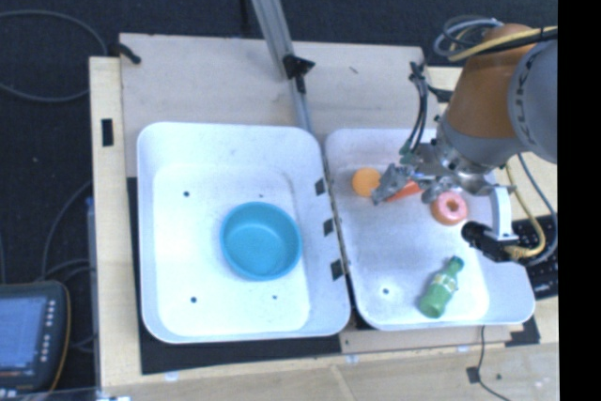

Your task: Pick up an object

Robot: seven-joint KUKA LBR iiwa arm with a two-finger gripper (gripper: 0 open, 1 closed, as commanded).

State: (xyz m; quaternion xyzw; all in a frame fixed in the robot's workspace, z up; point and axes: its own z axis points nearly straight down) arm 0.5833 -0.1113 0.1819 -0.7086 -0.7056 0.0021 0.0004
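Observation:
My gripper (392,185) hangs low over the upper part of the right bin (376,315). Just to its left lies an orange ball (364,181). A red-orange elongated piece (408,192) pokes out from under the gripper on the right, touching or nearly touching it. Whether that piece is held cannot be seen. A pink ring-shaped donut (450,208) sits right of the gripper, partly under the wrist. A green bottle (439,288) lies near the bin's front right corner.
The left bin (169,164) holds a blue bowl (261,240) near its middle. A slanted metal pole (272,14) runs from the back down to the gap between the bins. The arm's grey and orange body (488,103) covers the right bin's far right corner.

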